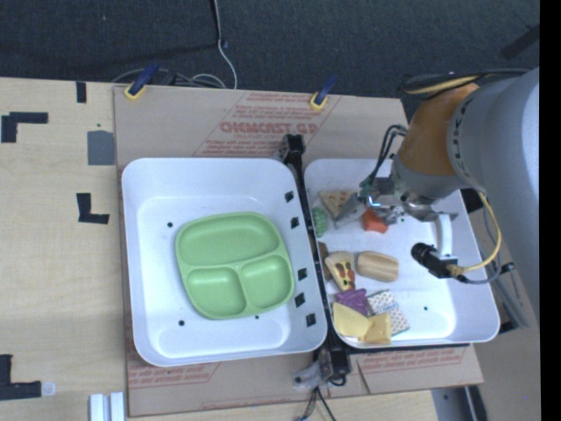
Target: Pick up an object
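Now | tool [375, 207] low in right bin [473, 318], just above orange piece [375, 224] | finger state cannot tell | green tray [233, 264] in left bin [149, 323]

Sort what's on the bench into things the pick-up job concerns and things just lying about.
Job:
gripper, over the right bin
orange-red piece by the gripper
tan roll
hot dog toy
purple piece
yellow pieces

Lying about:
green divided plate in the left bin
cardboard sheet
blue clamps
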